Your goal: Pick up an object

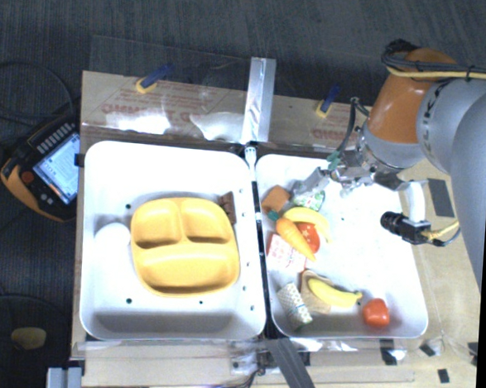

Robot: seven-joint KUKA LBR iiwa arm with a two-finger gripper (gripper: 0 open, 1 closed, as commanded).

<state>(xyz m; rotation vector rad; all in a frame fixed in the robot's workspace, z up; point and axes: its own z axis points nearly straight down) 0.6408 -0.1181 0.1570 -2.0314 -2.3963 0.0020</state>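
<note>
Objects for picking lie heaped in the right bin, mostly along its left and front sides. The gripper sits low over the back left part of that bin, reached in from the right under the arm's orange band. Whether it is open or closed, or has anything in it, cannot be told; the tip is a small grey and green blur against the white bin floor.

Just beside the tip, toward the front left, lies a round orange fruit, touching the divider side of the bin. Next to it sits a cluster: a yellow piece, a red piece under it, and a carrot lying at a slant across them. Below the carrot is a pale pink-and-white packet.

Nearer the front wall a banana rests on a tan block, with a patterned cylinder touching its left end. A tomato lies just beside the banana's right end, in the front right corner.

The left bin holds a yellow divided tray, with a small brown item touching its back right corner. Well apart, off the bench on the left, a handheld control pendant lies on the floor.
</note>
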